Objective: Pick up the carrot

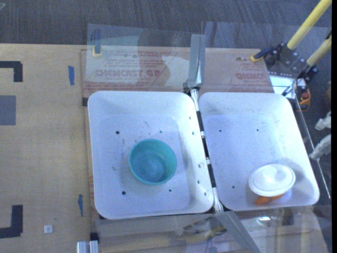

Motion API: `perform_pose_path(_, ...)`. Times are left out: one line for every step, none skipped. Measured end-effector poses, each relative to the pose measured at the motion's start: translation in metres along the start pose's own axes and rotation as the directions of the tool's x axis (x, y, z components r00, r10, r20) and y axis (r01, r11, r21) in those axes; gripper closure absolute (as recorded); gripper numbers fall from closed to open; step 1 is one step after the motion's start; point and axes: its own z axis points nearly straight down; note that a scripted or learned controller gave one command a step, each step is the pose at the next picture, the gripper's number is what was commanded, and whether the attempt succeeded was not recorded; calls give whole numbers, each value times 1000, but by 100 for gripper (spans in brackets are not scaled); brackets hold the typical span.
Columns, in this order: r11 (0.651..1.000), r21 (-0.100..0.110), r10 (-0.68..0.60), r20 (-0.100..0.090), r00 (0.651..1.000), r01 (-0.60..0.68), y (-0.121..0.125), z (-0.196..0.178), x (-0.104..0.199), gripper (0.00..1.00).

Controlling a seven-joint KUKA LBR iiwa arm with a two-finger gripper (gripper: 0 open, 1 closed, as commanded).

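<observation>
Two shallow white bins sit side by side on the wooden desk. At the right bin's near right corner, the small orange carrot peeks from under a round white lid. I cannot tell the hand's state.

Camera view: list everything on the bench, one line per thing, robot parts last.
Bins: two, white, side by side on the bench.
Bowl: one, teal, upright in the left bin, toward its front.
Lid-like round dish: one, white, front right corner of the right bin.
Carrot: one, orange, mostly hidden under the white dish, peeking out at its front edge.
Blue tape marks: two, on the wooden bench left of the bins.
Clamp with yellow rods: one, black, behind the right bin.
</observation>
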Motion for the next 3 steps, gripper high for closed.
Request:
perform_pose_path(925,-1,-379,2,925,380,20,-56,-32,0)
perform_pose_path(798,-3,-603,-3,798,603,-1,-21,0,0)
perform_pose_path(584,0,-812,4,584,812,35,-117,-60,0)
